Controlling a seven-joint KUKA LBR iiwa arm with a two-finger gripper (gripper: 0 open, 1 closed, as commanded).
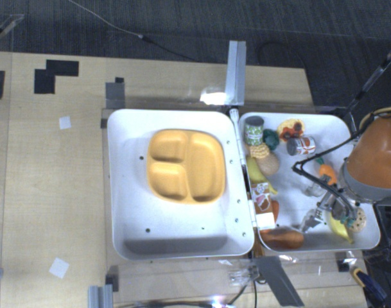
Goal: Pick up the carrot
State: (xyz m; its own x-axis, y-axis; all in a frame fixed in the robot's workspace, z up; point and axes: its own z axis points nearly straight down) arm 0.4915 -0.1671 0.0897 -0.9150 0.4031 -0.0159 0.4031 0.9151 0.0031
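Tool [314,218] fingers are seen low in the right bin [311,197], reaching in from the right beneath the orange band of the arm [375,159]. How far they are parted cannot be told, and nothing is seen held between them. The tool is placed just above a brown, bun-like item [284,238] that lies along the near wall of that bin, and just left of a banana [339,226] beside a small round speckled piece [358,219].

The carrot [327,171] is found near the middle right of the same bin, a short orange piece lying beside a black cable [317,159] and close to the arm, above and to the right of the tool and apart from it.

Along the left wall of the right bin, a green-labelled can [253,132], a dark green item [270,138], a corn cob [259,151], a tan potato-like piece [269,165] and a red-and-white packet [262,191] are crowded together. A red-and-white can [302,145] is laid on its side near the far wall.

In the left bin [128,191], a yellow divided tray [186,165] is set flat. Both bins are carried by the wooden counter [47,191].
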